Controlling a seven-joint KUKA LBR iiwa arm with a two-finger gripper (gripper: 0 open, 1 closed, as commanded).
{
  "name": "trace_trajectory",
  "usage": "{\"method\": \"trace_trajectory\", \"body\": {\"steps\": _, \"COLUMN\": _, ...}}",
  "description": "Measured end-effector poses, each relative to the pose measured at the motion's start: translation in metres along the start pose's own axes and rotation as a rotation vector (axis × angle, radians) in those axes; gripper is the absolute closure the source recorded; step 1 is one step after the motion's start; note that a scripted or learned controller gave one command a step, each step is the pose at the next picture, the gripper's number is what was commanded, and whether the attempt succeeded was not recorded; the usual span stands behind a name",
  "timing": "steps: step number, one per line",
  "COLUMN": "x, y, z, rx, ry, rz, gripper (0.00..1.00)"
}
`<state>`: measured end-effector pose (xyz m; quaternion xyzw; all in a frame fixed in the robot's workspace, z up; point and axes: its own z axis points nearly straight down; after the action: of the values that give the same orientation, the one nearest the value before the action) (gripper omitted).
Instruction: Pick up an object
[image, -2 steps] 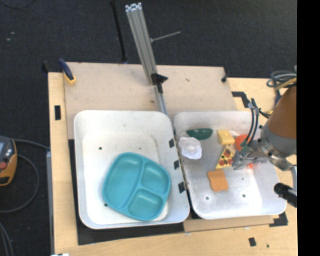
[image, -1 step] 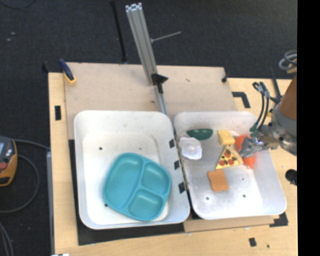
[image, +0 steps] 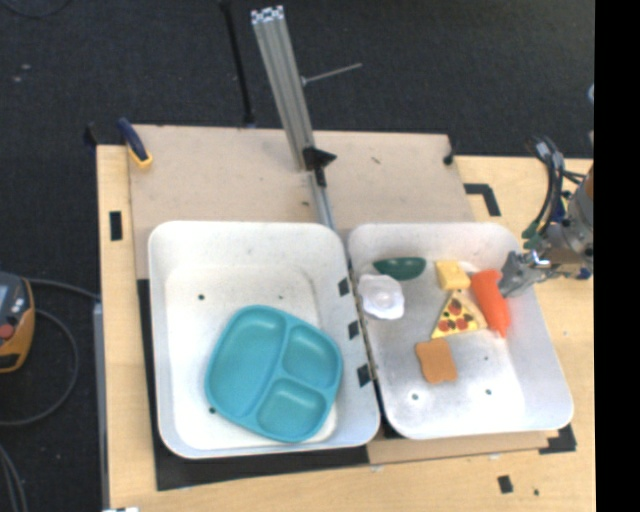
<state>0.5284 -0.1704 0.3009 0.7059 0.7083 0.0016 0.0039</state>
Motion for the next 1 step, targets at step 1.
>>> {"method": "trace_trajectory", "body": {"steps": 1, "x": 0.0564, "y": -0.0024, "z": 0.0172, "rx": 0.006, "ry": 0.003, "rz": -0.003, "gripper": 1.00}}
